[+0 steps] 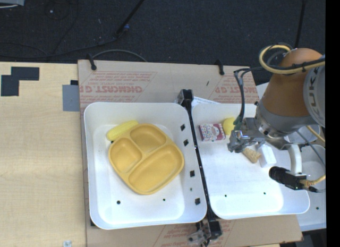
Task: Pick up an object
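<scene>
Two white bins side by side on the tabletop [42,161]; left bin [101,198], right bin [249,198], a black divider [194,155] between them.

Camera view: arm [292,89] reaches in from the right, orange band above the wrist; jaws [240,144] low over the upper part of the right bin; whether they are spread or pressed together cannot be told, metal parts blur together; nothing visibly between them.

Just left of the jaws, near: small red-and-white packet [211,131], lying flat on the bin floor; between packet and jaws, slightly above, a small yellow object [229,125], partly hidden by a cable.

Just right of the jaws and a little below: a tan, cork-like piece [252,155], close against the wrist hardware; contact cannot be told.

Well to the left of the jaws, across the divider: yellow divided plate [145,158] in the left bin, three compartments, tilted; a yellow banana-like item [121,129] touching its upper-left rim.

Below-right of the jaws: black cylindrical fitting [286,177] over the right bin's edge.
</scene>
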Controlling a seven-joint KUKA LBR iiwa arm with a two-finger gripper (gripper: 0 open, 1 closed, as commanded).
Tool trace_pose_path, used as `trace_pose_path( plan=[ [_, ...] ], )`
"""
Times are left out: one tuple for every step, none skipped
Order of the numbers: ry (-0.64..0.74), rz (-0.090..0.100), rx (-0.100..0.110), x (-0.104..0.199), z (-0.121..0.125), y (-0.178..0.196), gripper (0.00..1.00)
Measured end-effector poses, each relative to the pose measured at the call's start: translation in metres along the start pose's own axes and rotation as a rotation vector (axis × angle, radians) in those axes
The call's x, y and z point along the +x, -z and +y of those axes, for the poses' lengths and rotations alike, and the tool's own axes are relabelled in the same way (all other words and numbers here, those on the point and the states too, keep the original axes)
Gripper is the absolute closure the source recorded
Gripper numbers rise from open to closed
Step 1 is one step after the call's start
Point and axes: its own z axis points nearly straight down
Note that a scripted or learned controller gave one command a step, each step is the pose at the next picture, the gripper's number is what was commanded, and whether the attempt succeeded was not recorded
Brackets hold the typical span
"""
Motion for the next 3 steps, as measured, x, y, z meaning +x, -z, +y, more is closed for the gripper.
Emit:
trace_pose_path(
  plan=[
    [-0.001,0.000,-0.001,0.042,0.023,0.005,1.00],
    [0.001,0.000,0.000,0.102,0.041,0.002,1.00],
    [-0.001,-0.001,0.000,0.142,0.060,0.006,1.00]
  ],
)
